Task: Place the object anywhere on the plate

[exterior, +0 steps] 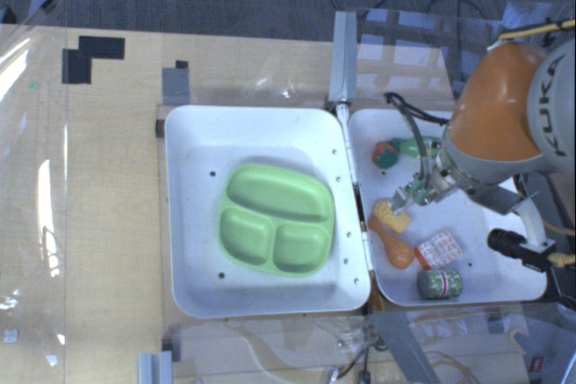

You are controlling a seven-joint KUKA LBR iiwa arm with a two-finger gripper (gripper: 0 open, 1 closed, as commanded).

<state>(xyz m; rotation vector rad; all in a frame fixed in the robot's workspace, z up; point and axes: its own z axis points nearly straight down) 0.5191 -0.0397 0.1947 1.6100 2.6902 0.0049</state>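
Grey lettering "KUKA" on the arm (540,103) at the right edge, partly cut off; no other legible writing, though a patterned label wraps the small can (439,283).

Count: two white bins, one green plate, one arm, one gripper. Left bin (189,193): one green plate (274,218) with three compartments, one long and two smaller, lying near the bin's middle. Right bin (504,283): five loose items — one green-and-red round object (388,154) at the upper left, one yellow corn-like piece (388,215), one orange carrot-like piece (394,245) touching it below, one red-and-white patterned packet (438,247), and the can just beneath the packet, lying on its side.

Gripper (421,190) low over the right bin, just beside the corn-like piece, between it and the round object. Finger opening: cannot tell; nothing visibly held.

Edges and room: bare white floor around the plate on all sides, widest toward the left wall. Bins touching along a shared middle rim. Right bin crowded at its left half. Cables looped behind the bins on the floor.
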